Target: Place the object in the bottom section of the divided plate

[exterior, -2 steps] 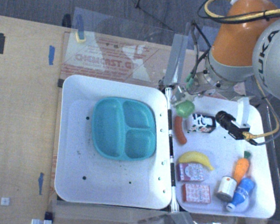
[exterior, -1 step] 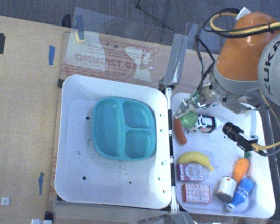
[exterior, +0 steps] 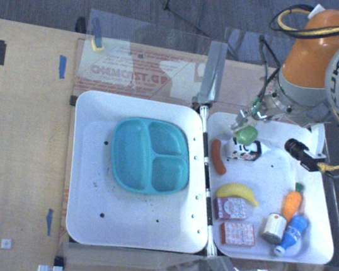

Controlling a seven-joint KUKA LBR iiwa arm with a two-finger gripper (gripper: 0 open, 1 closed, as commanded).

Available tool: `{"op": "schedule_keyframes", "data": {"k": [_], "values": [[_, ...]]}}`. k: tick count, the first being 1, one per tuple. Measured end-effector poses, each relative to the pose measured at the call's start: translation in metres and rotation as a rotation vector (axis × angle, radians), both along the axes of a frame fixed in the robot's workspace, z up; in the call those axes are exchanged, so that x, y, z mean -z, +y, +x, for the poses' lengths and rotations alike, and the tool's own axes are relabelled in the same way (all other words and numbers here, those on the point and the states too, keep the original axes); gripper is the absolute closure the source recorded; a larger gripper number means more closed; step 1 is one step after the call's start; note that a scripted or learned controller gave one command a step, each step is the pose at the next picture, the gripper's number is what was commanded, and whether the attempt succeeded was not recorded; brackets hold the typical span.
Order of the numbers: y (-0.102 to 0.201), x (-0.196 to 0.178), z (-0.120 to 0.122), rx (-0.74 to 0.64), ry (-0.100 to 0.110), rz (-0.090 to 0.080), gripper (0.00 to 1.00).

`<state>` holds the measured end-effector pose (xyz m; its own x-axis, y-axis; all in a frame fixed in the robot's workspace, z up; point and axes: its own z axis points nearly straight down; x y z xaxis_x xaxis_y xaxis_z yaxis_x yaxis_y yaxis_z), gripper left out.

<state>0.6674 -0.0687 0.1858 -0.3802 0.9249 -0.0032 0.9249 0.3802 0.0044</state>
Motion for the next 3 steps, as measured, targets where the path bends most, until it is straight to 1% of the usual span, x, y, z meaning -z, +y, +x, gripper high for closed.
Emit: {"op": "schedule_keyframes", "data": {"k": [1, 2, 3], "values": [[-0.046, -0.018, 0.000, 0.050, -0.001, -0.001, 1.00], [0.021, -0.053, 0.000, -0.080, -0.001, 0.000, 1.00], [0.079, -0.059, 0.000, -0.089, -0.001, 0.000, 1.00]]}}
